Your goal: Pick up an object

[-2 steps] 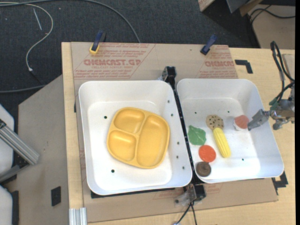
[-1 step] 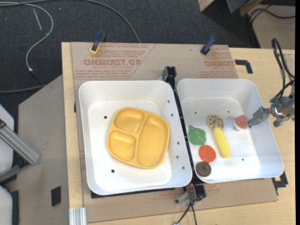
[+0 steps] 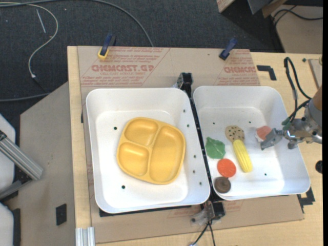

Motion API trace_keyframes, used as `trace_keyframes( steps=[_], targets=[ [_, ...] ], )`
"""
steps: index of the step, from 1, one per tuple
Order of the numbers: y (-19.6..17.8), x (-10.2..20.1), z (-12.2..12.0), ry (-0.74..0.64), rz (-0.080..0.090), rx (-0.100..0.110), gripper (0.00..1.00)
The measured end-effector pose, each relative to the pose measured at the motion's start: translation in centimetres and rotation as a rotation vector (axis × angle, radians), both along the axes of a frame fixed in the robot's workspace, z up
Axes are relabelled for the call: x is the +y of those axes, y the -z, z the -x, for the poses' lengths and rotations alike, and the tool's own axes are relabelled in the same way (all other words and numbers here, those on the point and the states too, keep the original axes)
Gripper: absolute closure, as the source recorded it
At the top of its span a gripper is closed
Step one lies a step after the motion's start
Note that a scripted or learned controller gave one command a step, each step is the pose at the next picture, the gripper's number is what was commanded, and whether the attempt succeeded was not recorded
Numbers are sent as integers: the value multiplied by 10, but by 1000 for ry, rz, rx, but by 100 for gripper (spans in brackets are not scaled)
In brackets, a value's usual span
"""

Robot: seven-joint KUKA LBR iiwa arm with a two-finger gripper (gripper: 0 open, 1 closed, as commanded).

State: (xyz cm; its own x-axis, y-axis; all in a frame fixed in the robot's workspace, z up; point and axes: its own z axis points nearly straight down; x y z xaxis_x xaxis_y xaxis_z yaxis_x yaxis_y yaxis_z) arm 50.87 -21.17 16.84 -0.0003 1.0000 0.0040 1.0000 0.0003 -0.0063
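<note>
Dark carpet with loose cables surrounds my cardboard-topped bench (image 3: 154, 60), where two white bins sit side by side: the left bin (image 3: 97, 137) holds a yellow divided plate (image 3: 151, 150), and the right bin (image 3: 292, 168) holds a green leafy toy (image 3: 215, 148), a corn cob (image 3: 242, 155), a red tomato (image 3: 226, 167), a brown round piece (image 3: 222, 184), a speckled cookie (image 3: 234, 132) and a reddish piece (image 3: 263, 132). My gripper (image 3: 270, 140) reaches in from the right, just beside the reddish piece, with nothing visibly between its fingers; I cannot tell whether they are apart or together, as the tip is small and blurred.
</note>
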Motion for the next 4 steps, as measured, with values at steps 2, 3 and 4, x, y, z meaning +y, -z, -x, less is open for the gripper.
trace_keyframes(
  steps=[2, 3, 4],
  targets=[
    [85, 1, -9, 0, 1, -1, 0],
    [72, 1, -11, 0, 2, -7, 100],
    [26, -7, -14, 0, 7, -12, 100]
  ],
)
